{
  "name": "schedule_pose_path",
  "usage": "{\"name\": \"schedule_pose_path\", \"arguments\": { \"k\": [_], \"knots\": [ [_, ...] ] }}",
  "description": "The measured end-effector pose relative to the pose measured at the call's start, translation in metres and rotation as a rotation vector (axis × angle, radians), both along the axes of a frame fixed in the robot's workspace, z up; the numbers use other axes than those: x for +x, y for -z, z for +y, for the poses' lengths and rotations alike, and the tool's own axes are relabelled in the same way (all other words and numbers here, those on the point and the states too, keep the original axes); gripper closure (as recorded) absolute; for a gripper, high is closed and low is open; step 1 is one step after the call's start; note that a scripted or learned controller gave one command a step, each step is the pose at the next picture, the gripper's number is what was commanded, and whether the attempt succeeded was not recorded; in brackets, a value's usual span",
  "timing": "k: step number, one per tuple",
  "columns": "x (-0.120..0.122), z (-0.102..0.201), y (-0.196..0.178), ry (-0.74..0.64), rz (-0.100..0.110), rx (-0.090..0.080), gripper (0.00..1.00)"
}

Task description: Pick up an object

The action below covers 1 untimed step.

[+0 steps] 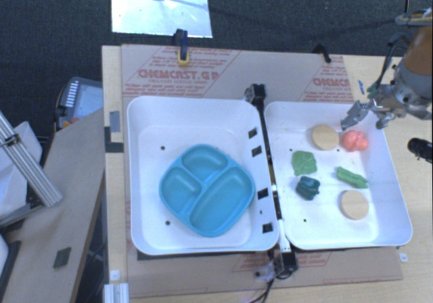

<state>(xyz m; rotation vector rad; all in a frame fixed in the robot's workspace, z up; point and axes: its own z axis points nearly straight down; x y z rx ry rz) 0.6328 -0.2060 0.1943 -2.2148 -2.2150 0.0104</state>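
On the left we see a white bin [145, 159] with a blue plate [206, 189] lying flat in it. The plate has three sections. A black strip [265, 159] runs between this bin and the next one.

The right bin [392, 227] has small toy foods in it. A green leaf piece [304, 161] lies near the middle, and a dark green pepper [308, 187] sits just below it. Higher up there is a tan round piece [325, 137]. A pink-red piece [354, 141] sits just beside it on the right, very close or touching. Lower down we see a green bean shape [352, 176], and below that another tan round piece [354, 204].

The arm [416, 58] comes in from the right, at the top corner of this bin. Its gripper [369, 113] is just above the pink-red piece and the tan round piece. The fingers [354, 117] look a little apart, and we see nothing between them. All the toy foods lie on the bin floor.
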Motion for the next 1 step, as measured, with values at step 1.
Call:
{"name": "schedule_pose_path", "arguments": {
  "k": [1],
  "knots": [
    [0.003,0.0009,-0.0093,-0.003,-0.013,-0.003,0.0]
  ]
}}
